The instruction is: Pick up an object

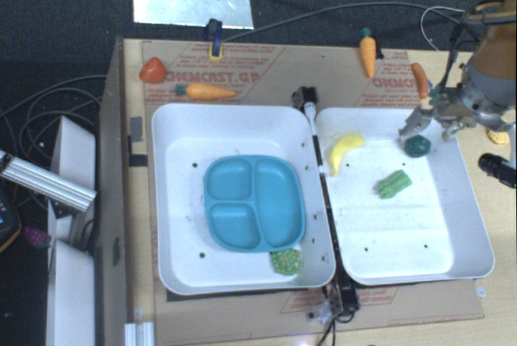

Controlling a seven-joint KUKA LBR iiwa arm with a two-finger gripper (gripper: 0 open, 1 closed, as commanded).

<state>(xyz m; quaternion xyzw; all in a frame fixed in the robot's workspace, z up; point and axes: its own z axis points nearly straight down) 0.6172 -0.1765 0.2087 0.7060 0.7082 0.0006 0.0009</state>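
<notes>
In the right bin (452, 255), a dark teal round object (418, 146) lies near the far right corner. My gripper (429, 127) hovers right over it, fingers spread apart, with the left fingertip (409, 126) just above the teal object and nothing held between them. A yellow banana (344, 150) lies at the bin's far left. A green ridged piece (393, 183) sits near the bin's middle. The left bin (174, 175) holds a blue divided plate (253, 203) and a green knobbly ball (286, 261) by its near edge.
On the cardboard behind the bins lie a red tomato (152, 70), a carrot (210, 91), another carrot (368, 55) and an orange piece (420, 80). A black clamp (307, 99) joins the bins at the far side. Cables run along the left.
</notes>
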